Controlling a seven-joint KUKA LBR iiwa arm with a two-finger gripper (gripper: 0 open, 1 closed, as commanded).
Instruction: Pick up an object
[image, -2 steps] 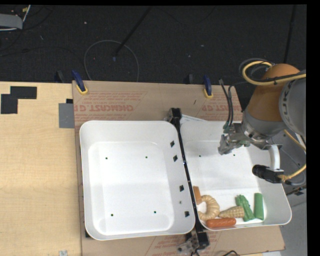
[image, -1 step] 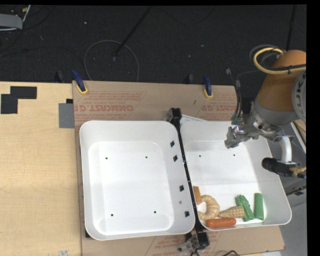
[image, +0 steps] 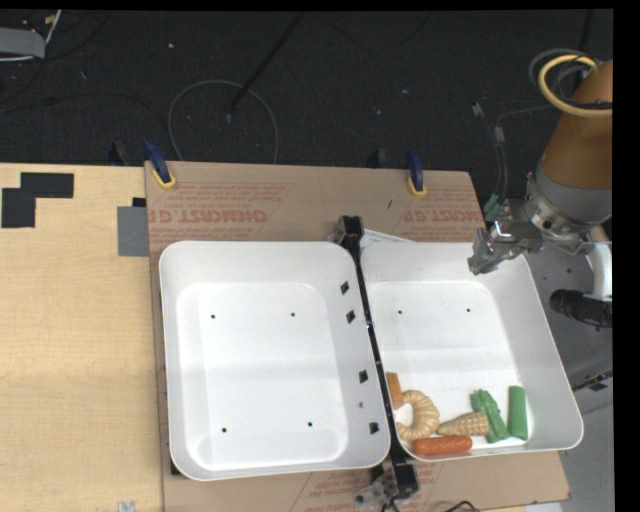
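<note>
The robot arm (image: 575, 140) hung over the far right corner of the right bin (image: 455, 330), its gripper (image: 492, 250) poised just above the bin's far rim, w/ nothing seen between the fingers. Whether the jaws were released or clenched couldn't be told from this angle; the fingertips were too small & dark to read.

All pickable items lay bunched along the right bin's near edge, well apart from the gripper: a red sausage-like piece (image: 441, 446) nearest the rim, a pale curled croissant-like toy (image: 420, 408) just beside the divider side, a tan cone-shaped piece (image: 466, 426) between them & the green ones, then a ridged green piece (image: 489, 414) & a smooth green stick (image: 517, 412) toward the bin's near right corner. A small orange bit (image: 394, 385) sat touching the curled toy on its far side. The left bin (image: 260, 350), next to the right bin across the black divider (image: 366, 340), held no items.

Judged step: approach not yet begun, i.e. arm at a standby pose before choosing a target. Next move probably called for travel across the right bin toward its near edge, then a descent w/ jaws spread over a single item. The green stick looked the easiest pick, lying a bit apart from its neighbours; the clustered toys near the divider risked a multi-item nudge or a slip against the bin wall
</note>
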